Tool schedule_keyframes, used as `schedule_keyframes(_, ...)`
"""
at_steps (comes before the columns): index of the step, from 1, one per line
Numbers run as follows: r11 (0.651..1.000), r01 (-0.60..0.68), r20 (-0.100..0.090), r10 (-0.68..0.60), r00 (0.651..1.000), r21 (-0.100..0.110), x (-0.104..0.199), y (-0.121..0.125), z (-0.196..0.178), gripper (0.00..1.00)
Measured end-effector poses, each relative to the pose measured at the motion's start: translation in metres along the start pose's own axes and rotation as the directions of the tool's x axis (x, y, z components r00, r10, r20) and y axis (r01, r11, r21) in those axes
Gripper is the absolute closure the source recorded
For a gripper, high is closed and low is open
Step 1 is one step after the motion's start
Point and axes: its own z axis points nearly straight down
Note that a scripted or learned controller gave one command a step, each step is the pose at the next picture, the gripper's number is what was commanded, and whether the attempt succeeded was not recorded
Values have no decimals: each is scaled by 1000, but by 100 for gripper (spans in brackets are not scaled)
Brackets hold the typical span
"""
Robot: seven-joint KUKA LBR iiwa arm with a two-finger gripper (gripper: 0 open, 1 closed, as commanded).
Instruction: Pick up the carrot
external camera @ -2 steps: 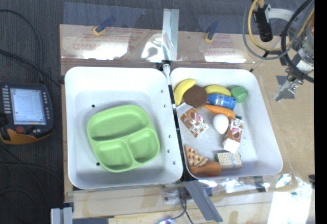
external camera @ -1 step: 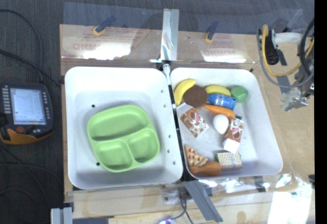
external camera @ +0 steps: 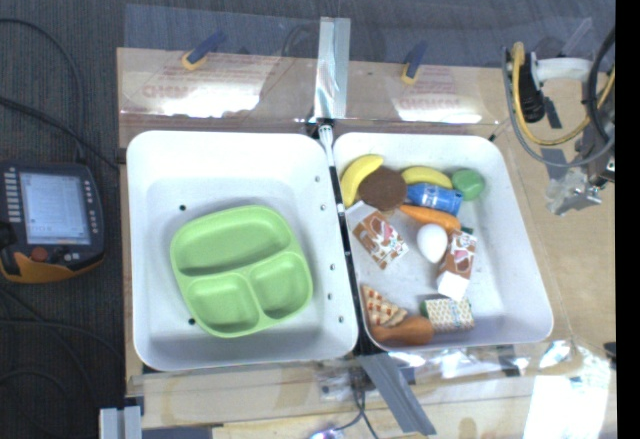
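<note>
The slim orange plastic carrot (external camera: 431, 216) lies left of my pincer (external camera: 578, 195), long axis running left-right; pincer's opening I cannot tell.

The small orange plastic carrot (external camera: 430, 216) lies flat in the right white bin, its length running slantwise from upper left to lower right. It rests well to the left of and slightly below the gripper (external camera: 577, 193), untouched.

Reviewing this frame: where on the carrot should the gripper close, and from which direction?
Probably from straight above, at the carrot's middle, closing across its narrow width. It lies flat and slanted, with the blue can and white egg close on either side, so its ends look more crowded than its middle.
</note>
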Motion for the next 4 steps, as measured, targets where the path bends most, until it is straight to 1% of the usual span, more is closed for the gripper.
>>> schedule_keyframes(4,999,7,32,-8,999,40,3,-17,-21,100)
